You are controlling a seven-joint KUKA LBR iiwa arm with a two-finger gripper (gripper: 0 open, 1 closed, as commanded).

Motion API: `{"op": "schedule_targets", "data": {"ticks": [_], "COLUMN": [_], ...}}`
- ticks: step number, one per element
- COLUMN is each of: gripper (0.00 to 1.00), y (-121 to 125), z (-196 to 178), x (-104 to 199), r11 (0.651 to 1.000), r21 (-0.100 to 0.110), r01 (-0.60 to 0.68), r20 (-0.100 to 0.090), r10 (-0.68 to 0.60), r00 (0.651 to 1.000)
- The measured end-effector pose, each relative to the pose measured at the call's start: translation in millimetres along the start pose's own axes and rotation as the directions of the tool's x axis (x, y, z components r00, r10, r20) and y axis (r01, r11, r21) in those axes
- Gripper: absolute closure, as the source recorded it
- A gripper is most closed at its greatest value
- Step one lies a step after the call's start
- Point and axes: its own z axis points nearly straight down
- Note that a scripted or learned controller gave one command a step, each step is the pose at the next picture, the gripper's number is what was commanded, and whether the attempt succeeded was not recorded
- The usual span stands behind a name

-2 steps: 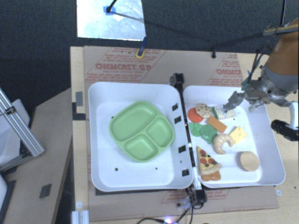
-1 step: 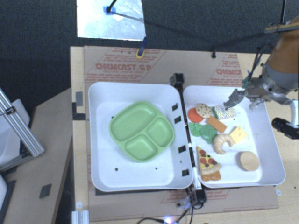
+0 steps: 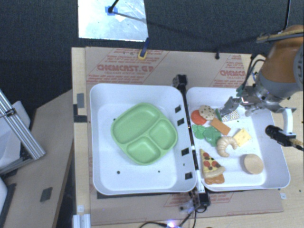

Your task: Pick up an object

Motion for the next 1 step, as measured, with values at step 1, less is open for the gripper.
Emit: {"op": "schedule_targets", "data": {"ticks": [1], "gripper": [0.0], "y": [0.0], "z": [41.9], "x": [-1.6], "r11": [1.0], "r21": [0.0], "r01": [-0.004], "r20": [0.0], "r10": [0.004], "r00": [1.0]}}
